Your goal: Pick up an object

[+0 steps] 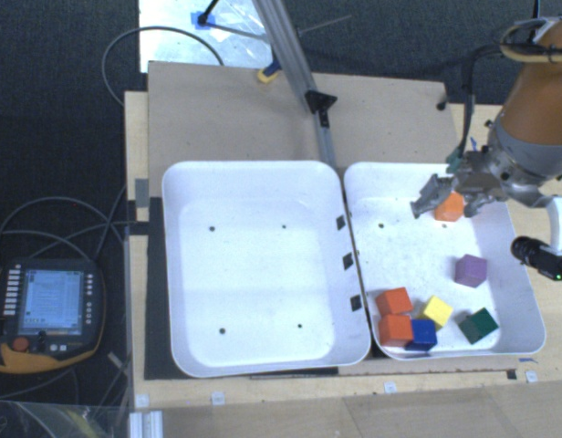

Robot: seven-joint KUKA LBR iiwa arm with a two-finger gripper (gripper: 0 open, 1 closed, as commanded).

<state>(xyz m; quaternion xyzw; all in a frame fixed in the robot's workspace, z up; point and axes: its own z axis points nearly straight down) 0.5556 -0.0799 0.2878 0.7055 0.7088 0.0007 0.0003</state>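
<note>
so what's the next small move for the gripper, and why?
Probably a short straight lift. The gripper sits over the right bin with an orange block apparently between its fingers, well apart from the other blocks, so rising a little would test the grasp.

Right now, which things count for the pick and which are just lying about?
In play:
gripper
orange block between its fingers
right bin

Lying about:
purple block
yellow block
blue block
green block
two orange blocks
left bin
teach pendant
</note>
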